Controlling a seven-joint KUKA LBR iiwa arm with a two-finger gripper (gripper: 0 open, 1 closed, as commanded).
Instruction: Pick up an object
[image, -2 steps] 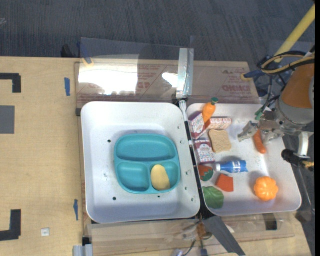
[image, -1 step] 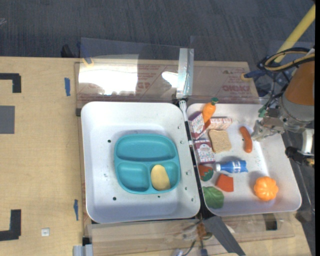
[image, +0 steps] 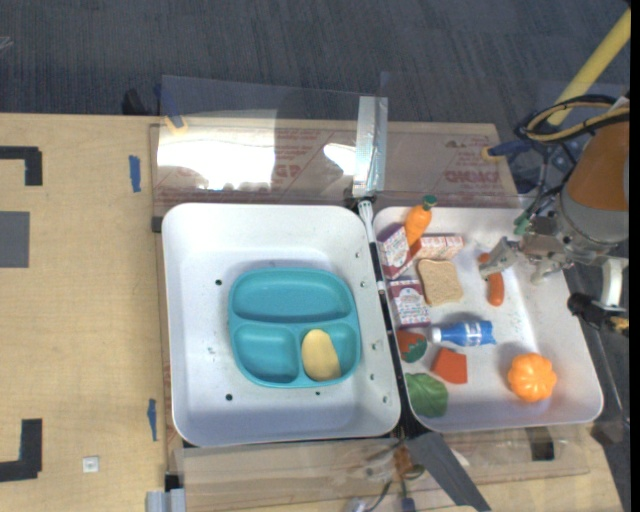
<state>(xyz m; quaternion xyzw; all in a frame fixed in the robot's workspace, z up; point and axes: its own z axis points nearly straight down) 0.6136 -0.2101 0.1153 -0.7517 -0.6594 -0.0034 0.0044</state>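
Note:
My gripper (image: 517, 268) hangs over the upper right part of the right bin (image: 580, 400), open, with nothing between its fingers. A small orange-red sausage-shaped piece (image: 495, 290) lies on the bin floor just below its left finger. Further left are a bread slice (image: 441, 281), a carrot (image: 418, 220) and two wrapped packets (image: 395, 245). Toward the front lie a blue bottle (image: 463, 333), a red block (image: 450, 366), a green pepper (image: 428, 393) and an orange pumpkin (image: 531, 376).
The left bin (image: 190, 330) holds a teal divided plate (image: 290, 300) with a yellow potato (image: 320, 355) in its front right section. A clear panel (image: 260, 150) and a metal post (image: 370, 145) stand behind the bins. Cables (image: 560, 115) hang near the arm.

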